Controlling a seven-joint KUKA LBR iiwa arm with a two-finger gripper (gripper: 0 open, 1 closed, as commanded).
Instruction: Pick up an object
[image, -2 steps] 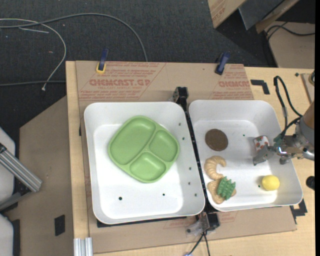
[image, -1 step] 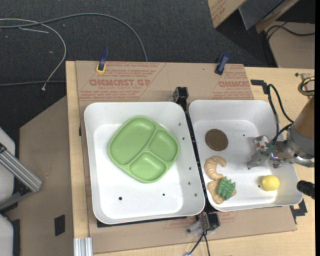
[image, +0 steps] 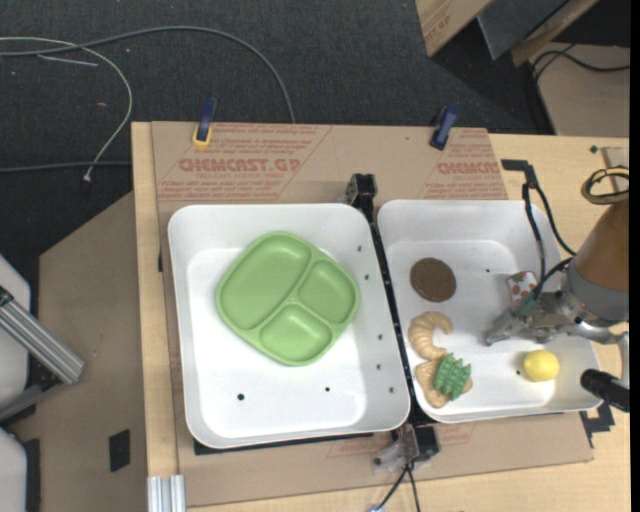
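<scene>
In the right bin (image: 470, 222) lie a brown round cookie (image: 433, 279), a tan croissant (image: 430, 333), a green toy broccoli (image: 452, 375) on a piece of bread, and a yellow ball (image: 540, 365). My gripper (image: 512, 324) reaches in from the right edge and hovers low over the bin floor, just above and left of the yellow ball and right of the croissant. Nothing shows between its tips. A small red-and-white item (image: 519, 286) lies just above the gripper.
The left bin (image: 200, 330) holds a green divided plate (image: 288, 296). A black clamp (image: 361, 187) sits between the bins at the back. Blue clips (image: 206, 118) hold the cardboard underlay. Cables run along the right bin's far right side.
</scene>
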